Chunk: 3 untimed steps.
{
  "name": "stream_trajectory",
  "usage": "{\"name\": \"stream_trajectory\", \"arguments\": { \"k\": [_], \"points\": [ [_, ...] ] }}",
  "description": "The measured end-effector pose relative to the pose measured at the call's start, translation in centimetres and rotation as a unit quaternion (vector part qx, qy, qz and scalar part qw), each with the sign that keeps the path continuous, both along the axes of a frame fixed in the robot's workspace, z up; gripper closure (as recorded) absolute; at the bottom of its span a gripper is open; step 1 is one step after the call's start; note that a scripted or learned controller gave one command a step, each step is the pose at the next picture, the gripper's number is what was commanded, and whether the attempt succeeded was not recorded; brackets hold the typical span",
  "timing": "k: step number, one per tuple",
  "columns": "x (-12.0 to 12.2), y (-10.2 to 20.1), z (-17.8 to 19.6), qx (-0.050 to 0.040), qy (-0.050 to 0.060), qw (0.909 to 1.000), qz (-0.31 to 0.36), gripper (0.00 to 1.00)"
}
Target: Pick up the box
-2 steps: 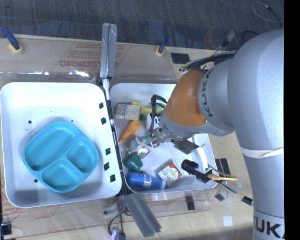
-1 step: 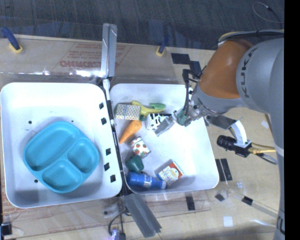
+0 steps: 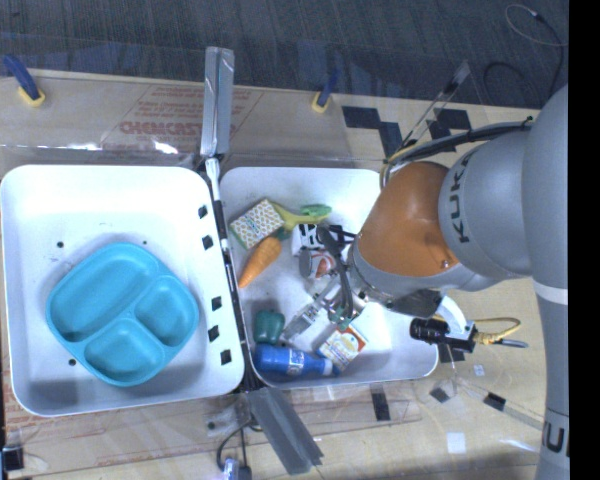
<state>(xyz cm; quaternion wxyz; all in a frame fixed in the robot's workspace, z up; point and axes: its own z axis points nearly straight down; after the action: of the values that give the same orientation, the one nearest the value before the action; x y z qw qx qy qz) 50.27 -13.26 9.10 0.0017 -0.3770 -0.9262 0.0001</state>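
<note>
grey arm over right bin (image 3: 280,180). gripper (image 3: 325,308) low among clutter; open or closed, cannot tell. small box (image 3: 342,347) in bin's near part, just below-right of gripper, long axis diagonal, beside blue bottle (image 3: 292,362).

Left bin (image 3: 20,268) holds a blue three-compartment tray (image 3: 122,313). Right bin (image 3: 280,180) contains an orange carrot (image 3: 259,259), a green item (image 3: 314,211) at its far side, a dark green cup (image 3: 269,324) and a blue bottle (image 3: 290,362) lying at the near edge.
</note>
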Motion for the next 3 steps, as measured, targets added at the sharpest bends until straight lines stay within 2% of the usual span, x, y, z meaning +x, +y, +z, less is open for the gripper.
{"name": "stream_trajectory", "arguments": {
  "k": [1, 2, 3],
  "points": [
    [-2.6, -3.6, 0.1, -0.0001, -0.001, 0.9992, 0.039, 0.00],
    [-2.5, -3.5, 1.1, 0.0000, -0.002, 0.9991, 0.042, 1.00],
    [-1.7, 7.6, 10.1, -0.0005, -0.001, 0.9997, -0.023, 1.00]
  ]
}}
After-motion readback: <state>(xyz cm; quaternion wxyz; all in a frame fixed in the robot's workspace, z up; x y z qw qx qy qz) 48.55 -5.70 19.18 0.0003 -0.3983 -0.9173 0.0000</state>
